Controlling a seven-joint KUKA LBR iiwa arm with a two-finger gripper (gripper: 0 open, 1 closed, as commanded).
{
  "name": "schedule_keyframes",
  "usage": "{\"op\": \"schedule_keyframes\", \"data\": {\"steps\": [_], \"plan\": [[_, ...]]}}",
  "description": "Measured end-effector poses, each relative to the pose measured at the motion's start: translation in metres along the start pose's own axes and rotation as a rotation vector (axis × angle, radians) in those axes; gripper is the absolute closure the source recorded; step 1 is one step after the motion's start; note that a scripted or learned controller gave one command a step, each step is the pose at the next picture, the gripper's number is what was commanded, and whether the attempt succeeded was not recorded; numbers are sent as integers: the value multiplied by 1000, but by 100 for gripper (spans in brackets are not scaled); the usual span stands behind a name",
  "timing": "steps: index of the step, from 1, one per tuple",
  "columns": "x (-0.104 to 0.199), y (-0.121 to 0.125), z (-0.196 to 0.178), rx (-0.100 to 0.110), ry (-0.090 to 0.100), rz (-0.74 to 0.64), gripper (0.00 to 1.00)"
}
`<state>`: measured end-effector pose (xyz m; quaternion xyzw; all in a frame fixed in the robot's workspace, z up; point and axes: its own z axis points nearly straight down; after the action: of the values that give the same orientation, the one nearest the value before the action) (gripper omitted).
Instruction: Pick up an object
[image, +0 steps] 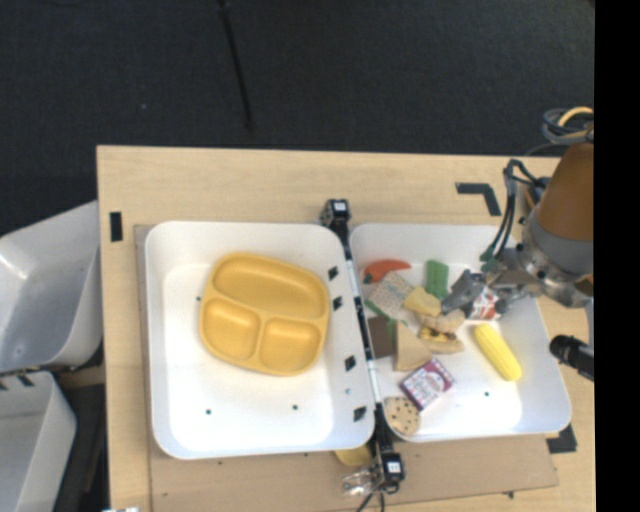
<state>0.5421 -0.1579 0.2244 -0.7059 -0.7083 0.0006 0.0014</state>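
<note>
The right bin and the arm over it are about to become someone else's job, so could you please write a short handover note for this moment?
End effector: low over the pile in the right bin; whether it grips anything cannot be told.
Things: yellow corn, green block, purple packet and cookie lie in the right bin. The yellow divided plate sits in the left bin.
Done: the arm has reached the pile.
Left: confirm a grasp and lift one object.

We see the grey arm, orange-banded above the wrist, reaching in from the right and angling downward, its two-finger gripper held low and pointing left.
</note>
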Motion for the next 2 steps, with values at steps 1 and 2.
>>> {"op": "schedule_keyframes", "data": {"steps": [1, 2], "plan": [[21, 5, 105, -11, -1, 1, 0], [44, -55, 101, 4, 1, 4, 0]]}}
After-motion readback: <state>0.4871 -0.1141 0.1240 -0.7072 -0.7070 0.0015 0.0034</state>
